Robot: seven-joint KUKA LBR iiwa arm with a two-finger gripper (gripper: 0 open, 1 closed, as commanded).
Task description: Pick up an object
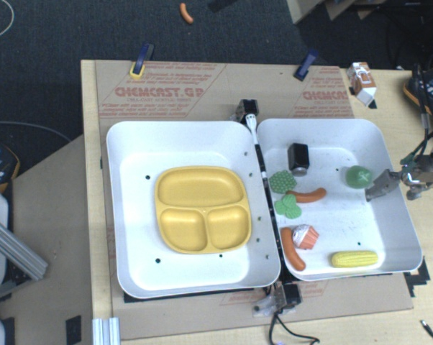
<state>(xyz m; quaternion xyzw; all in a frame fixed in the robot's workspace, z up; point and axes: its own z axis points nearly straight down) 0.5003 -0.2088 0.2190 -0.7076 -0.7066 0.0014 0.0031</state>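
Nothing is lifted yet. The gripper [389, 183] hangs at the right bin's [398, 225] edge; whether it is open I cannot tell. Just beside it lies the green ball [358, 176]; farther left, a sausage [307, 195].
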